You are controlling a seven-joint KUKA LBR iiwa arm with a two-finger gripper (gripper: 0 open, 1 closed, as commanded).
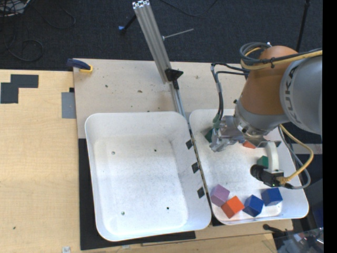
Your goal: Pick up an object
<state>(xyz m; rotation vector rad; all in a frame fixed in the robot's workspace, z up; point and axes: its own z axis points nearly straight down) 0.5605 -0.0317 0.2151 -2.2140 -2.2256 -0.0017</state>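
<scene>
**A:** Entry one, the tool?

**B:** Grey metal gripper, set low over the far end of the shallow white right-hand bin, close to the wall it shares with the shallow white left-hand bin. Whether it is clenched, released or grasping anything: cannot tell, the wrist covers it.

**A:** Stock in that bin?

**B:** One dark green block, just beside the gripper and partly hidden. One small red piece, near the gripper on its other side. At the near end, well apart from the gripper, a row: one lilac cube, one orange cube and two blue cubes, each close to or touching the next.

**A:** Task status?

**B:** Approach looks made, with the green block the likeliest target. Nothing is seen lifted, and all the items rest on the bin floor. Outstanding, by my reckoning: a confirmed grip, then the lift.
</scene>
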